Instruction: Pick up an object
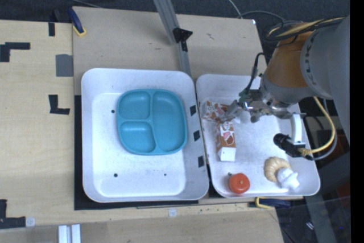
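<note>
Bins: two white, side by side on the desk (34, 122).
Left bin (96, 168): one blue divided plate (152, 121).
Right bin (256, 139): one wrapper (213, 111), one small carton (226, 141), one red tomato (239, 182), one pastry (276, 167), one white piece (289, 179).
Hand (236, 108): over the wrapper; grip cannot be told.

I'm seeing a turquoise divided plate (152, 122) in a white bin (99, 173), a red-orange ball (239, 182), a brown-and-white packet (226, 138), and an orange-banded grey arm (296, 68).
</note>
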`<state>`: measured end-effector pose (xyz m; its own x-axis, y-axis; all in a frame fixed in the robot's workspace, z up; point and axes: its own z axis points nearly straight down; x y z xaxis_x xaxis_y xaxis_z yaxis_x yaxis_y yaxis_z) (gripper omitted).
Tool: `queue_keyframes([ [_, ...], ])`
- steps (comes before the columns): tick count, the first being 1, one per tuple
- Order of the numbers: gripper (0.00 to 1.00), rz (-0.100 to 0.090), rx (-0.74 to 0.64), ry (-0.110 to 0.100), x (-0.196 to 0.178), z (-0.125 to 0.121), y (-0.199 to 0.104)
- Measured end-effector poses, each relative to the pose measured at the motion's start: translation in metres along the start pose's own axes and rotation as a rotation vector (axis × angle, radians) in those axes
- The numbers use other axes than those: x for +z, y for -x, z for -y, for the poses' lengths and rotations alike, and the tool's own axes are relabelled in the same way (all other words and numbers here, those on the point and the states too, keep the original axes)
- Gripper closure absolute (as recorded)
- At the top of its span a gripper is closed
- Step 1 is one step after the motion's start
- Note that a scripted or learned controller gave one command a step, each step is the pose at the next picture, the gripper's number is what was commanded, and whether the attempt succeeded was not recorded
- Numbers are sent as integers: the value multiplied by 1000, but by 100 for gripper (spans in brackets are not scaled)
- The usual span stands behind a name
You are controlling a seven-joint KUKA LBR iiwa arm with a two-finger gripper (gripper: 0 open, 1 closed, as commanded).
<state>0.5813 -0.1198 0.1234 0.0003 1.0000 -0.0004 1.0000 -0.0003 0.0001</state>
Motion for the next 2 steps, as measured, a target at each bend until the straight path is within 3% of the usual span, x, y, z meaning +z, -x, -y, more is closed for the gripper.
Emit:
queue_keyframes([
  [1, 100, 0, -3, 2, -13, -1, 0],
  [2, 100, 1, -2, 5, -76, -5, 0],
])
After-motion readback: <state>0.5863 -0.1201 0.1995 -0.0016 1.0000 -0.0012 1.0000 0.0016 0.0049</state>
